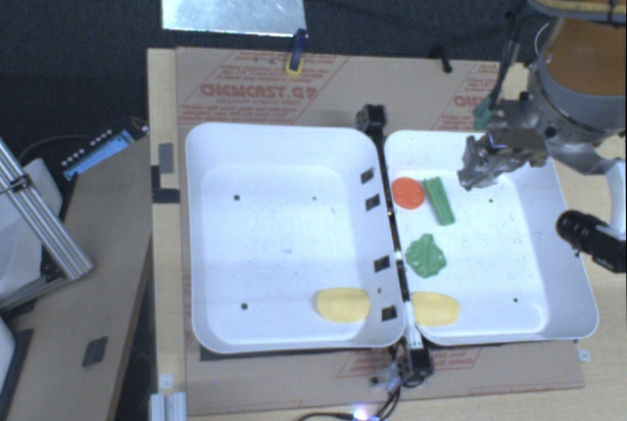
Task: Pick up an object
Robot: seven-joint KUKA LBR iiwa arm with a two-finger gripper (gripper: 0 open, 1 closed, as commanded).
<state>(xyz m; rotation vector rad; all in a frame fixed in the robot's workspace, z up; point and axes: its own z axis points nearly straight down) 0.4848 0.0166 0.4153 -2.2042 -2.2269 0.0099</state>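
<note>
White bins side by side. Right bin (549,243) has an orange disc (409,193), green stick (440,200) just beside it, green leaf (426,256), yellow piece (435,308). Left bin (265,213) has a yellow lump (342,304). Gripper (477,176) sits over right bin's back, near the stick, w/ nothing seen held; open or closed, can't tell.

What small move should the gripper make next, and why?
Probably shift left and down toward the green stick. The gripper hangs just right of it in the right bin, with nothing seen between its fingers.
</note>
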